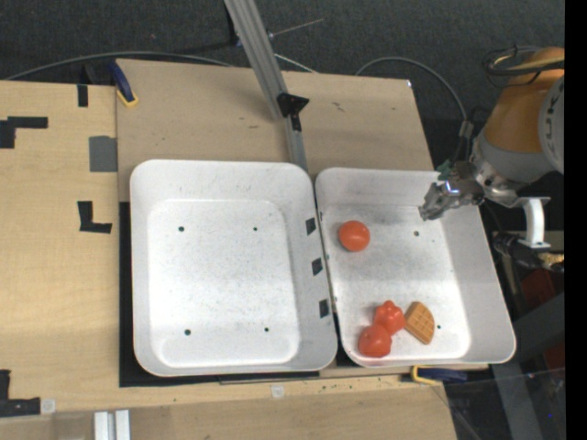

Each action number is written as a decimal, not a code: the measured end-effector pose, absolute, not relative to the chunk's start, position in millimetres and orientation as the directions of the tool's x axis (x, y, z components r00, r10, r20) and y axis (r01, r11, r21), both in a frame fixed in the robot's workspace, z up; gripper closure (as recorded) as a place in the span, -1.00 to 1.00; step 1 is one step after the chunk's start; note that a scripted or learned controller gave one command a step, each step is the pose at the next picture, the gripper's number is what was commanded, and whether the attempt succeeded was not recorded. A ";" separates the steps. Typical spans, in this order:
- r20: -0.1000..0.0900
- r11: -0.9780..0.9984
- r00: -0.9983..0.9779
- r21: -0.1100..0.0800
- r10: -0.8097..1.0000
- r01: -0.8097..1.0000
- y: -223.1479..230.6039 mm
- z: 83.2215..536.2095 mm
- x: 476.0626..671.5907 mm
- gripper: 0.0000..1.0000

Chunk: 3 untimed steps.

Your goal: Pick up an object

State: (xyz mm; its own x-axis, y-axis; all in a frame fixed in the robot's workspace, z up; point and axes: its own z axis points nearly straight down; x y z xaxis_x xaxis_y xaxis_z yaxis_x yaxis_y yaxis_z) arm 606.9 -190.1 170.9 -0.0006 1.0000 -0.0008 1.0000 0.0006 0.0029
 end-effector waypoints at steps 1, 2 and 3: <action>-0.002 0.002 -0.002 0.005 1.000 1.000 -189.9 224.2 608.0 1.00; 0.002 0.006 -0.006 -0.001 1.000 1.000 -144.8 224.7 611.0 1.00; 0.002 0.007 -0.007 -0.001 1.000 1.000 -90.0 235.5 607.3 1.00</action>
State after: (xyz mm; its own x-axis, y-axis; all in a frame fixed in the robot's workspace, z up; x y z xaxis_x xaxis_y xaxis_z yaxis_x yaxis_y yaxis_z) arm 607.3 -90.0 235.5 -0.0071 1.0000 0.0021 1.0000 0.0071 -0.0009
